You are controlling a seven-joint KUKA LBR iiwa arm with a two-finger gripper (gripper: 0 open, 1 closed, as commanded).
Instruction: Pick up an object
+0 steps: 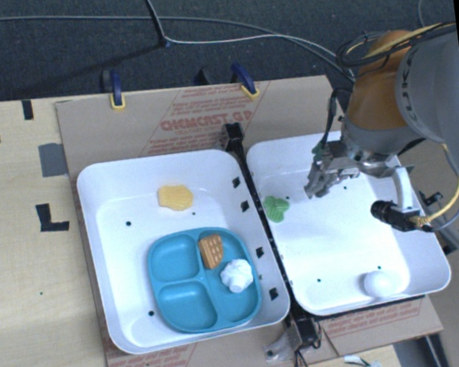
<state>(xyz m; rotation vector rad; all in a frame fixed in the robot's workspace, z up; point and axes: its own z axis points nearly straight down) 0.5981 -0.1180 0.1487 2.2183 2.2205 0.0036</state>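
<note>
Hanging over the upper middle of the right bin [442, 272], the gripper [320, 185] points down and to the left from the grey arm [441, 100] with its orange band [378, 92]. Its dark fingers look close together at the tips with nothing between them, but they are small and shadowed, so I cannot tell whether they are parted or closed. They hover above bare white floor, near the green object but apart from it.

From the left: the left bin [102, 237] holds a yellow piece [176, 197] lying alone on the floor near its back wall. In front of it sits a blue divided tray [178, 298] that fills much of the lower half. A tan waffle-like piece [211, 250] lies in the tray's upper right compartment, and a white crumpled lump [237, 276] rests just below it, at the tray's right edge.

A dark divider rim [259, 216] runs between the two bins. Just right of it, a small green object [276, 208] lies against the left wall of the right bin, left of and slightly below the gripper. A white ball [380, 283] sits close to the near wall in the lower right. Between these two things the right bin's floor is open, giving broad room in the centre; the green object is tight to the wall, the ball tight to the front edge.

Both bins rest on a cardboard sheet [196, 120] held by clamps at its far edge.
</note>
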